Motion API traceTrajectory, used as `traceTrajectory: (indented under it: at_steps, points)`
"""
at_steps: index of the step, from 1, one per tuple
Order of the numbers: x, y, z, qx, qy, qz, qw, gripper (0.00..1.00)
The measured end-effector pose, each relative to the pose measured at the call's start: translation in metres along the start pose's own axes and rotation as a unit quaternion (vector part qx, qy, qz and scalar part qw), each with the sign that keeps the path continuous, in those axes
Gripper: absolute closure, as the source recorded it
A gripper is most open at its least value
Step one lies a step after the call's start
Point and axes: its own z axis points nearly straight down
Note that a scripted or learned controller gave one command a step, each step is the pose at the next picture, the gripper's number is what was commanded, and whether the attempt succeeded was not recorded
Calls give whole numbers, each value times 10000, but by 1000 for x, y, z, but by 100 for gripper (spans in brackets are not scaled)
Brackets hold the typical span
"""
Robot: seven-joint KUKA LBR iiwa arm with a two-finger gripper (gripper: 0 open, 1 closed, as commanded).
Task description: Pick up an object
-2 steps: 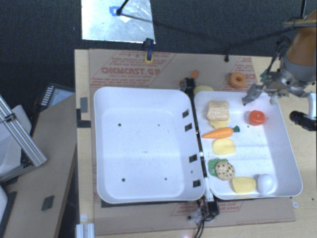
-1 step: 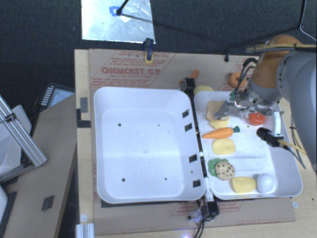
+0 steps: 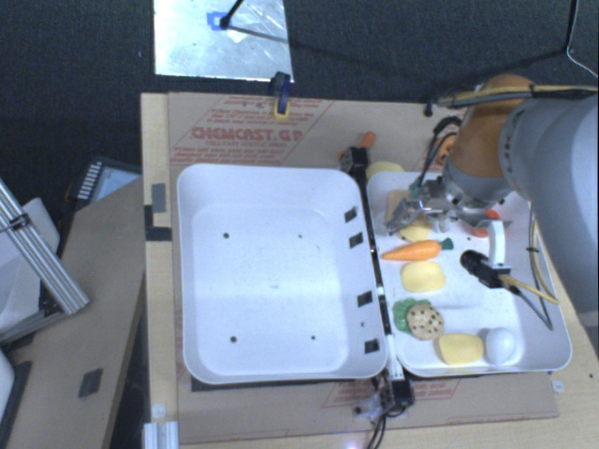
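In the right-hand shallow white bin (image 3: pixel 552 349) — grey metal two-finger gripper (image 3: pixel 412 211) just above a small orange toy carrot (image 3: pixel 412 250); jaw state — cannot tell.

Dark carpet (image 3: pixel 75 64) surrounds a cardboard-topped bench (image 3: pixel 243 129), with a shiny metal sheet (image 3: pixel 220 26) lying beyond it.
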Motion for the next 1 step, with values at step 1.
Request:
traceTrajectory:
  at_steps: [1]
  points:
    - [14, -46, 0, 7, -1, 32, 10000, 0]
